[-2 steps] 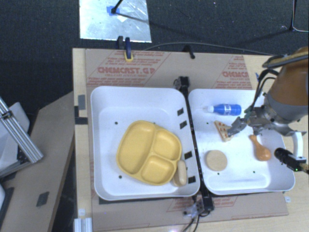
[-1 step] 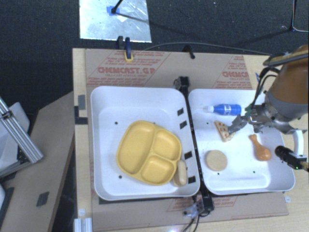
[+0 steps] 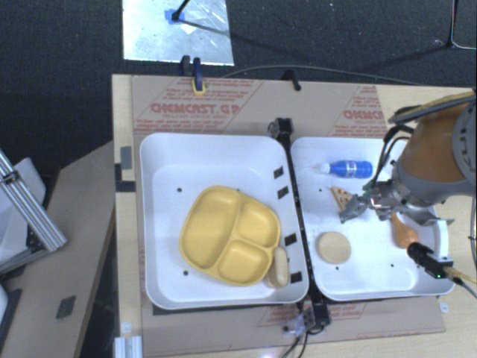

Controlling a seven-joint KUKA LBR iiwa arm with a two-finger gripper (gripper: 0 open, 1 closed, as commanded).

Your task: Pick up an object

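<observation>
The right bin (image 3: 373, 286) holds a blue bottle (image 3: 349, 169) lying on its side near the far wall. A tan wedge (image 3: 340, 195) lies below it, and a round tan disc (image 3: 334, 247) sits toward the front. An orange piece (image 3: 403, 232) lies at the right, partly under the wrist. My gripper (image 3: 358, 206) hangs low over the bin's middle, just right of the wedge and above the disc. Nothing visibly sits in it.
In the left bin (image 3: 160, 274) rests a yellow compartment plate (image 3: 231, 233), with a beige roll (image 3: 279, 268) against its lower right corner. A black divider (image 3: 292, 200) runs between the bins. The arm (image 3: 440, 155) covers the right bin's right side.
</observation>
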